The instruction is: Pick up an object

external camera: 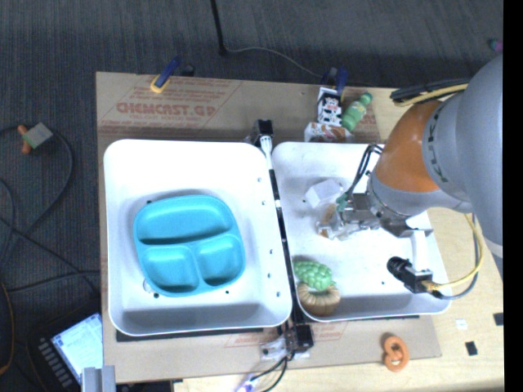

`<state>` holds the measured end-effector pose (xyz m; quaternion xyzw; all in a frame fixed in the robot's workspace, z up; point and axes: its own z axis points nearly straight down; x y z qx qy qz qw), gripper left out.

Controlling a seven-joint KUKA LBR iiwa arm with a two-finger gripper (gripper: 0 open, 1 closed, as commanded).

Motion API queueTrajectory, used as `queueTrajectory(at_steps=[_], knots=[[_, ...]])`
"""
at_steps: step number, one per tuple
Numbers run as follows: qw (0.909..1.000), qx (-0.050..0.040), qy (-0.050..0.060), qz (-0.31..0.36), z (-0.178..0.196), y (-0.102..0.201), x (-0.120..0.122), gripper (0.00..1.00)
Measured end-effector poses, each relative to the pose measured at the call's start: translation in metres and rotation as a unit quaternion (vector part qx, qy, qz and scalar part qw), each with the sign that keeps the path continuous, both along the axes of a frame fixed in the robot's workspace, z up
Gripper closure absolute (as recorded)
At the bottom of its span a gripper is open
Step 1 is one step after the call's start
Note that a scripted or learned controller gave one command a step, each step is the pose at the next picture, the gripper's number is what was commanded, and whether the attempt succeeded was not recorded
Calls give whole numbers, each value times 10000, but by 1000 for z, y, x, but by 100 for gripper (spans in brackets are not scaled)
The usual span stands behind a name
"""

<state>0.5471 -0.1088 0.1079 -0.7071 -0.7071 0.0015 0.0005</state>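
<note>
Cardboard-topped bench w/ two glossy white bins. Left bin (122, 219): smooth blue 3-section tray (189, 242). Right bin (425, 299): knobbly green-topped muffin (315, 286) at front edge, crumpled white object (324, 193) beside gripper (347, 219); grip state can't tell.

Right bin (392, 305): I see open floor along front right and far left corner. Green-topped muffin (315, 286) blocks front left corner. Crumpled white piece (324, 193) sits mid-bin, arm (425, 166) looming over right half. Left bin (122, 219): blue divided tray (189, 243) fills centre, only narrow margins free along walls.
</note>
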Motion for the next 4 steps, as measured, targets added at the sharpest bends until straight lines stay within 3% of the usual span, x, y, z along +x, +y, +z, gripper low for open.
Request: queueTrajectory(at_steps=[1,2,3,4], knots=[[10000,-23,-66,2,-19,-82,87,100],[10000,0,-34,17,59,-10,122,100],[10000,5,-19,11,122,65,78,100],[10000,10,-11,14,140,165,27,100]])
